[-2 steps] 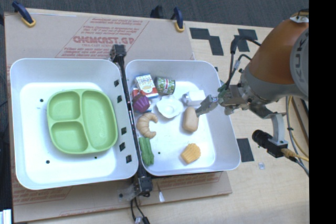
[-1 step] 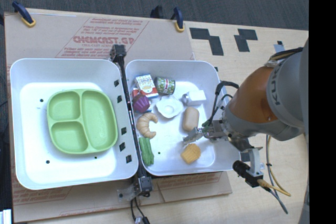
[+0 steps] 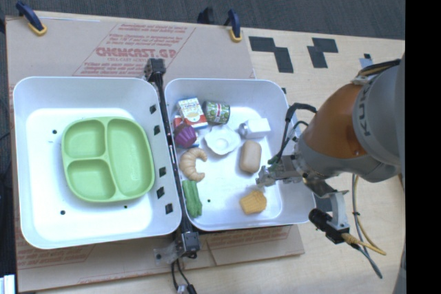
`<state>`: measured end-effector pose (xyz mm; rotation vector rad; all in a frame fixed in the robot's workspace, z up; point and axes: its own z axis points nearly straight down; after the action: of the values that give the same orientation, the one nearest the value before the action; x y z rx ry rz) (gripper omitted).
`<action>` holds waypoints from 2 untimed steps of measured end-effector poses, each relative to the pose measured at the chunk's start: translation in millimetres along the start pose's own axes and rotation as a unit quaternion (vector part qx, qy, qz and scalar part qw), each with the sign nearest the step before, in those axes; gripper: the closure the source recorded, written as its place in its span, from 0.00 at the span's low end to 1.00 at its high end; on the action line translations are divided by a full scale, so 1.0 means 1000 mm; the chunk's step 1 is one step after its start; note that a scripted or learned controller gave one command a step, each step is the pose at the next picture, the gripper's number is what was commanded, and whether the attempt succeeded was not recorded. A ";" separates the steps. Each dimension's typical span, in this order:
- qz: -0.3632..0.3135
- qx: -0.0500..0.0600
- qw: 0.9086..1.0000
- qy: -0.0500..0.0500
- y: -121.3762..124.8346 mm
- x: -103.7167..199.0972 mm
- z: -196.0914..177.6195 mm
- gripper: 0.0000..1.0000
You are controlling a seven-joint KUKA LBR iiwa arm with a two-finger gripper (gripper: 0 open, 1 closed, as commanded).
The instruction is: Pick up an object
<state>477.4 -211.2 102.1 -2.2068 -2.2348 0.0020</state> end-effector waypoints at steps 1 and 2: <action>0.003 -0.002 1.000 0.000 0.001 0.044 -0.117 1.00; 0.004 -0.001 1.000 0.000 0.054 0.035 -0.111 1.00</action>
<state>531.0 -175.8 213.5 -2.2156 -2.2265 0.0001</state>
